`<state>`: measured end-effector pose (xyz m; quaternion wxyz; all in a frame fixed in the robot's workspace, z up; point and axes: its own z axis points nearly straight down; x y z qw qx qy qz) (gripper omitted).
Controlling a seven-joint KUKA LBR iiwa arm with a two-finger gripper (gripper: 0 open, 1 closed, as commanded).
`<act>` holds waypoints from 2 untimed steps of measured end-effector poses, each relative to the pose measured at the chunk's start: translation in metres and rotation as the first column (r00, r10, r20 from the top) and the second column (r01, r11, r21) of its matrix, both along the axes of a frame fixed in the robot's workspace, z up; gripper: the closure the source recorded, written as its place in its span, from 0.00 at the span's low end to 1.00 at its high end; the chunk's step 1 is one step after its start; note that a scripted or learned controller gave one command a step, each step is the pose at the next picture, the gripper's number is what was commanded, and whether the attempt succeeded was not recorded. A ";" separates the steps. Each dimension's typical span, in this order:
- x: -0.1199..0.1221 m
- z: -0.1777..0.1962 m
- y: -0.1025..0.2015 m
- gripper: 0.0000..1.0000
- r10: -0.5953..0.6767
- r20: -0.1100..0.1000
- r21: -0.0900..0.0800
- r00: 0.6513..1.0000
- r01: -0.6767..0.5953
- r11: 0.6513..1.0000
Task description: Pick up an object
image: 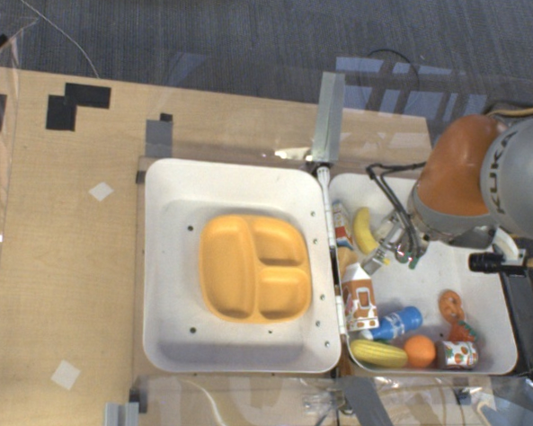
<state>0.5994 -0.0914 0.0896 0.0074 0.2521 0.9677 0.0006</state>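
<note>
Yellow plastic corn cob [377,352] and a smooth orange ball [419,351] lie at the right white bin's [502,344] near edge. Farther back, the grey arm [512,178] bends over it, its gripper [386,251] just beside a curved yellow banana [364,230]; whether the tips are parted I cannot tell.

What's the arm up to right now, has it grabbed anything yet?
Gripper low in right bin, beside the banana; grip not visible. Carton, blue bottle, orange crowd nearby. Yellow tray alone in left bin.
</note>
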 end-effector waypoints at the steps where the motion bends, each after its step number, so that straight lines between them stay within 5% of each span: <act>1: -0.051 0.100 0.029 0.00 -0.162 0.001 0.005 0.987 0.162 0.987; 2: 0.002 0.047 -0.024 0.00 -0.536 -0.012 0.003 0.844 0.536 0.844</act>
